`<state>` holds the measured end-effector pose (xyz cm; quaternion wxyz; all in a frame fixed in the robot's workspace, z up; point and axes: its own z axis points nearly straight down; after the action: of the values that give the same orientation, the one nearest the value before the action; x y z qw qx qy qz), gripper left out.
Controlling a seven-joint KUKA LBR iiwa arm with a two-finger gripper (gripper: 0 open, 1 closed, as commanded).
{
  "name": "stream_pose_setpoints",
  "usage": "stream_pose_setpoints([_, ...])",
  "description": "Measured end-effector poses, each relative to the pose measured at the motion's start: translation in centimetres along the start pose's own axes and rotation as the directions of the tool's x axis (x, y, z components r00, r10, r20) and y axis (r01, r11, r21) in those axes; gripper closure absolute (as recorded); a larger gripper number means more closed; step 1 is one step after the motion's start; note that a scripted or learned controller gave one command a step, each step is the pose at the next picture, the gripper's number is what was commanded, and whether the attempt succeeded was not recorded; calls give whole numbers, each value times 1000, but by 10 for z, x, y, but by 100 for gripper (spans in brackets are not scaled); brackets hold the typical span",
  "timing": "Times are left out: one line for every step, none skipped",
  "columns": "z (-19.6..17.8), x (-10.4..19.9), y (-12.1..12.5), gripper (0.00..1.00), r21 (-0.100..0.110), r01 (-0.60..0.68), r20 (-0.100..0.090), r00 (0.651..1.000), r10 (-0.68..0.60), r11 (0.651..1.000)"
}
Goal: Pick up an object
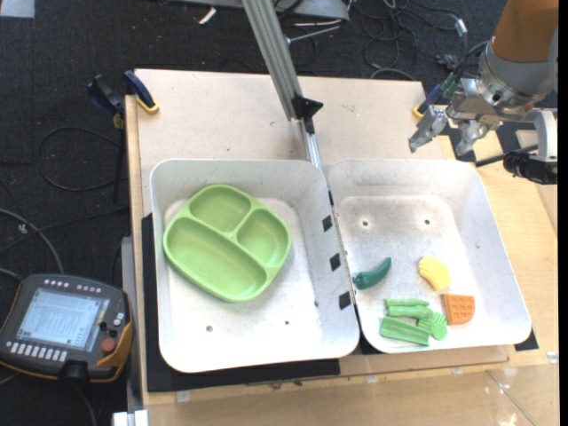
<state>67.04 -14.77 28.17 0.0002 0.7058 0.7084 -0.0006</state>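
In the right bin lie a dark green pepper-like piece, a yellow piece, an orange waffle-like block and two light green pieces. My gripper hangs above the far edge of the right bin, well clear of all of them. Its two fingers stand apart with nothing between them. A light green divided plate rests in the left bin.
A slanted metal pole rises from the bench behind the bins' shared wall. A teach pendant lies on the floor at the lower left. Clamps sit at the bench's far left corner.
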Motion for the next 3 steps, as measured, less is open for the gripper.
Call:
stream_pose_setpoints([154,-12,-59,0,9,-6,-3,1000,6,1000])
stream_pose_setpoints([189,-18,-51,0,3,-5,-1,1000,5,1000])
stream_pose_setpoints([187,-19,-50,0,-1,-5,-1,1000,5,1000])
